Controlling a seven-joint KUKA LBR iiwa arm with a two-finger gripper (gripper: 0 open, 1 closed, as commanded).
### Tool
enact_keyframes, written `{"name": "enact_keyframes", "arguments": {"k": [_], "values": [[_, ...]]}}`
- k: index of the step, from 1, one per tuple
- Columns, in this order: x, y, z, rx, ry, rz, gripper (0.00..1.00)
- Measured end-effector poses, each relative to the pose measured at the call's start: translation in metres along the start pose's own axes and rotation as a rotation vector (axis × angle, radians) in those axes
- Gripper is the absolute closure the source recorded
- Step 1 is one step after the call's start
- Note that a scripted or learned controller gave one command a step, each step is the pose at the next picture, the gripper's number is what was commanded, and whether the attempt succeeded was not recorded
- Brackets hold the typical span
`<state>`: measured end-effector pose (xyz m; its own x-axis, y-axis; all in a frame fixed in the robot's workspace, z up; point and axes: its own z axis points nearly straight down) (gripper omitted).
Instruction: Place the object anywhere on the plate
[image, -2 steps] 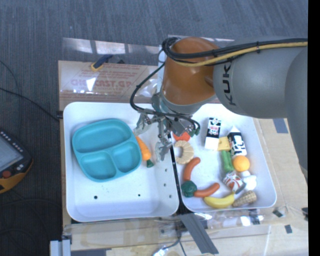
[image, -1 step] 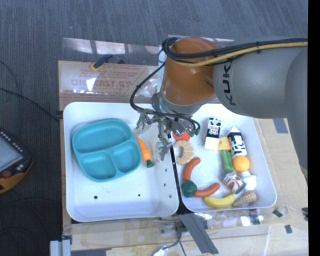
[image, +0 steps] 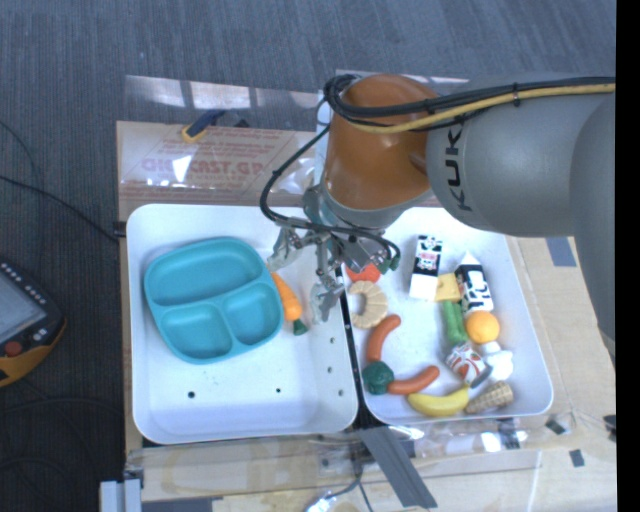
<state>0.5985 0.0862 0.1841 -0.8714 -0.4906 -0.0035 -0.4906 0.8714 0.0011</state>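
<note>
Seen from above, the table (image: 150, 160) carries two shallow white bins side by side. The left bin (image: 200, 410) holds a blue divided plate (image: 210, 297) lying toward its 10 o'clock corner, and a small toy carrot (image: 288, 298) rests on the bin floor just beside the plate's 3 o'clock edge, touching or nearly touching its rim.

The right bin (image: 530, 380) is crowded with toy food. A ring-shaped biscuit (image: 366, 303) lies near the dividing wall, with a red sausage (image: 382, 336) just below it at 6 o'clock. A green round piece (image: 377, 377) sits next to a second sausage (image: 415, 380), and a banana (image: 440, 402) curves along the bin's 6 o'clock edge beside a cone (image: 490, 397). Toward 3 o'clock are an orange (image: 482, 327), a green pickle-like stick (image: 455, 322), a small can (image: 466, 362), a black-and-white carton (image: 427, 260) and a dark bottle (image: 474, 285).

The arm (image: 520, 150) reaches in from 3 o'clock, its orange band (image: 380, 140) hanging over the bins' 12 o'clock side. The hand (image: 325, 275) points down over the wall between the two bins, just at 3 o'clock of the carrot and at 9 o'clock of the biscuit. Whether its grip is wide or narrow cannot be told, and nothing can be seen held in it
</note>
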Motion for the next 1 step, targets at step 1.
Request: {"name": "enact_keyframes", "arguments": {"k": [1], "values": [[0.0, 0.0, 0.0, 0.0, 0.0, 0.0, 0.0]]}}
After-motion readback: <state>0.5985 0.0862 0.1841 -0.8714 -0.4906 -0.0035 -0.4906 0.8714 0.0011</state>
